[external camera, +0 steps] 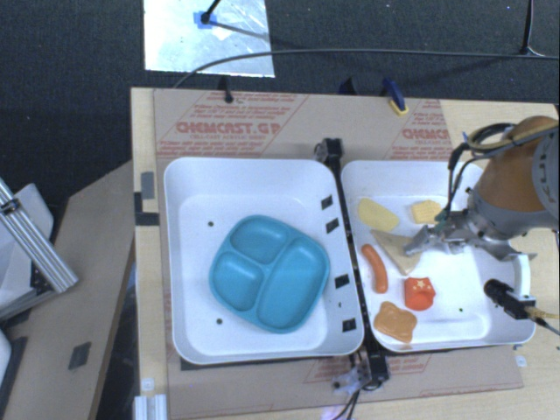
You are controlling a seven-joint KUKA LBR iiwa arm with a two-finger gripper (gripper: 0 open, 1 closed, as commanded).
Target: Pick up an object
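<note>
The right bin [455, 169] holds several toy foods. A pale yellow oval [378, 213] and a yellow square slice [426, 210] lie toward the back. A tan wedge [395, 252] lies in the middle, with a reddish sausage [377, 269] to its left. A red piece [419, 293] and an orange-brown piece [395, 322] sit near the front. My gripper [425, 240] reaches in from the right, low over the bin, with its tip at the tan wedge's right edge. Nothing is visibly held.
The left bin [201, 182] holds a blue divided plate [269, 272]. A black divider with clips [343, 261] runs between the bins. The arm's grey body with the orange band [521, 182] hangs over the right bin's far right side.
</note>
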